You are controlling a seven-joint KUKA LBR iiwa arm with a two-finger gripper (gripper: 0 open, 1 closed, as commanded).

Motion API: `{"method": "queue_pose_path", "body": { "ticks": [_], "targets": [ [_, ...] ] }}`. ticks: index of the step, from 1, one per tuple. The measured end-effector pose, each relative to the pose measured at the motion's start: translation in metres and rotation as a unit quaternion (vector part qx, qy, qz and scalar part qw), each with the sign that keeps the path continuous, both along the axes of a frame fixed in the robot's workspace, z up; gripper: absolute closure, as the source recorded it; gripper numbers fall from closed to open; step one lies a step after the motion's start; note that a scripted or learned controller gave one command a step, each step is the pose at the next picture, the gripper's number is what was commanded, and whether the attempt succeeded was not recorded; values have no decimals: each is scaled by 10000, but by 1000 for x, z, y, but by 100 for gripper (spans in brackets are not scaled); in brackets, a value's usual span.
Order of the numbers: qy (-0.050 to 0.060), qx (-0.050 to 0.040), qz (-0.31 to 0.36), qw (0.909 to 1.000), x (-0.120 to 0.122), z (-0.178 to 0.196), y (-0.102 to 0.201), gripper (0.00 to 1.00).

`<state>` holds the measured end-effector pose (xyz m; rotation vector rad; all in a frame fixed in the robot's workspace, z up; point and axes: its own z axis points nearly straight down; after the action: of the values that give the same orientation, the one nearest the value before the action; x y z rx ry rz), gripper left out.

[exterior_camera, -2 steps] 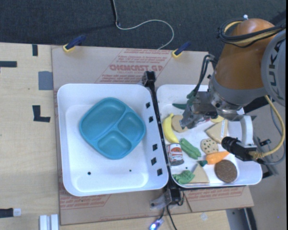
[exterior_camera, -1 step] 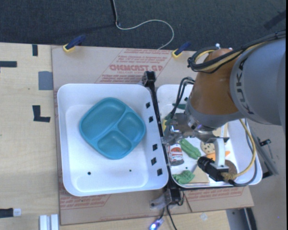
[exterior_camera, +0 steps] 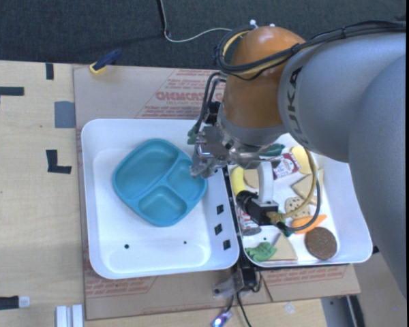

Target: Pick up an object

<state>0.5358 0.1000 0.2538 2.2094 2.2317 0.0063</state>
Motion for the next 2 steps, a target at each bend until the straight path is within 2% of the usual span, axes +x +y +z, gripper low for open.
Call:
{"method": "queue_pose_path", "body": {
  "ticks": [1,2],
  "targets": [
    [32,-6,-33,10000,-41,21,10,100],
    [-30,11,-3,10000,-31,130,78,100]
  ]
}}
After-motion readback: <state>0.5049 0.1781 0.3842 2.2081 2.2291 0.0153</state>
